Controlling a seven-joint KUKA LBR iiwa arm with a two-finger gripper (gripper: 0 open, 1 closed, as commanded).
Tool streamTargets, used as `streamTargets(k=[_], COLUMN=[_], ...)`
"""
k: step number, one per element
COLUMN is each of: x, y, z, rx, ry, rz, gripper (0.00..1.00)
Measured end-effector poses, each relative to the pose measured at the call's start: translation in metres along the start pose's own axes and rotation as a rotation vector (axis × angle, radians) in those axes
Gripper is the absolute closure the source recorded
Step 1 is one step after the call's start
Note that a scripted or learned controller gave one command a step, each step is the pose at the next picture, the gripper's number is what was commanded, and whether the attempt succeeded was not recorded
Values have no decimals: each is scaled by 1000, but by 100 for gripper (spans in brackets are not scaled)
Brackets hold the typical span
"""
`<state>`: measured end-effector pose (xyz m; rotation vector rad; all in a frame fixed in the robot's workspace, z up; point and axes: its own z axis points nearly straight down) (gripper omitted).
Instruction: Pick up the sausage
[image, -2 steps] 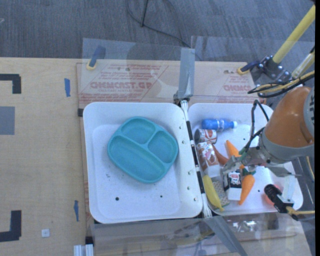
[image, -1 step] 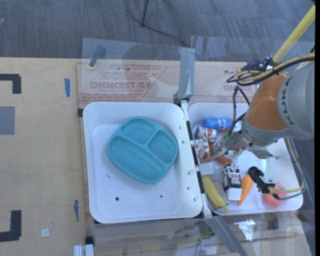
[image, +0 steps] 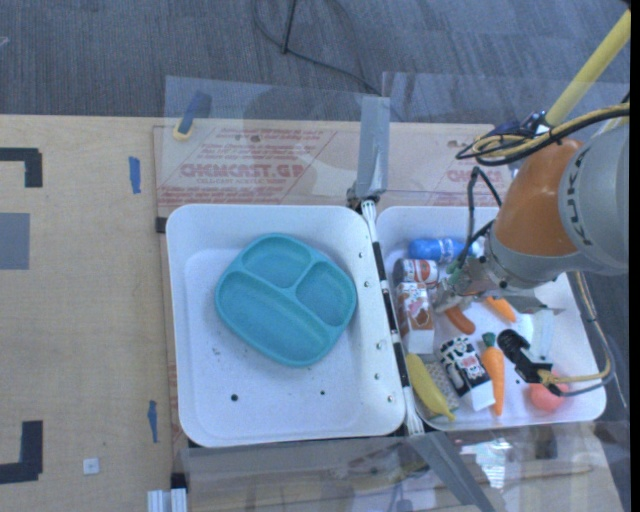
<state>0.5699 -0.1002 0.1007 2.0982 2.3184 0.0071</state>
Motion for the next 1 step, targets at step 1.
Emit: streamTargets(k=[1], x=[30], y=[59], z=[-85], rx=[11], ry=[6], rz=[-37], gripper=[100])
